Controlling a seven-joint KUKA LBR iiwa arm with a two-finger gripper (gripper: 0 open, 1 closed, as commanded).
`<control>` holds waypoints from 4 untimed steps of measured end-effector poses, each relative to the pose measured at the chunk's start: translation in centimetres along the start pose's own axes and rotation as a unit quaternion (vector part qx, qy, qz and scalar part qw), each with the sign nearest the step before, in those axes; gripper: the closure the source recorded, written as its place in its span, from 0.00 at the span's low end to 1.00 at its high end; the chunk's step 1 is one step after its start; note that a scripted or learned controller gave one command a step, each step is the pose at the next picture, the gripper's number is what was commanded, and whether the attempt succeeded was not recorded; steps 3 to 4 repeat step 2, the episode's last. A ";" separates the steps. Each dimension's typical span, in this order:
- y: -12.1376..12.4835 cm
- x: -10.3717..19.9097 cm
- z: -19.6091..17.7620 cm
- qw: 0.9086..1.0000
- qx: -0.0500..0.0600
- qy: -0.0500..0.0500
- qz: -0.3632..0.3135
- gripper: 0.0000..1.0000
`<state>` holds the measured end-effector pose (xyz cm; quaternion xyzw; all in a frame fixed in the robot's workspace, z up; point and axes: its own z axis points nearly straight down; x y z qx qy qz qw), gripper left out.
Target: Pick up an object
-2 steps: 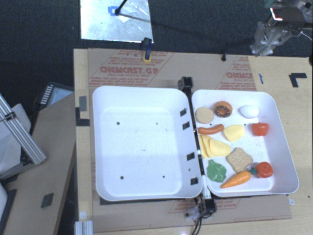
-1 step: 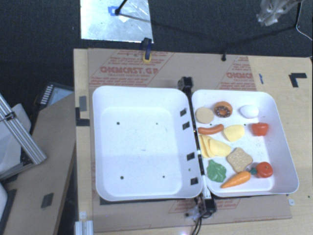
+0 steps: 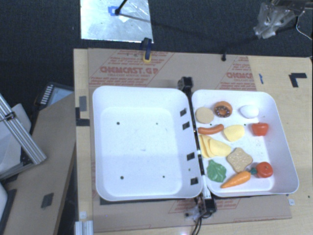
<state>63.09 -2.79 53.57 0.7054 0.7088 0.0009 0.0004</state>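
Gripper point(image 3: 272, 24) far right, well off right bin point(image 3: 281, 131), finger state unclear; packed toys point(image 3: 230, 146) → likely mis-grab.

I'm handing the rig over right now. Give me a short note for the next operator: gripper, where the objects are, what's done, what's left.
Gripper: parked high at the view's top right, off the bench; holding nothing that I can see.
Objects: all in the right bin: donut, white egg, sausage, bread slice, carrot, tomato, green leaf and other play food.
Left bin: holds no objects.
Done: nothing picked yet.
Left: descend into the right bin, grasp one object, lift it.
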 end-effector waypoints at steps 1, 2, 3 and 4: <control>3.8 -6.7 0.1 1.000 -0.001 -0.002 0.004 1.00; 3.6 -11.8 1.4 1.000 0.000 -0.001 0.004 1.00; 3.6 -11.8 1.4 1.000 0.000 -0.001 0.004 1.00; 3.6 -11.8 1.4 1.000 0.000 -0.001 0.004 1.00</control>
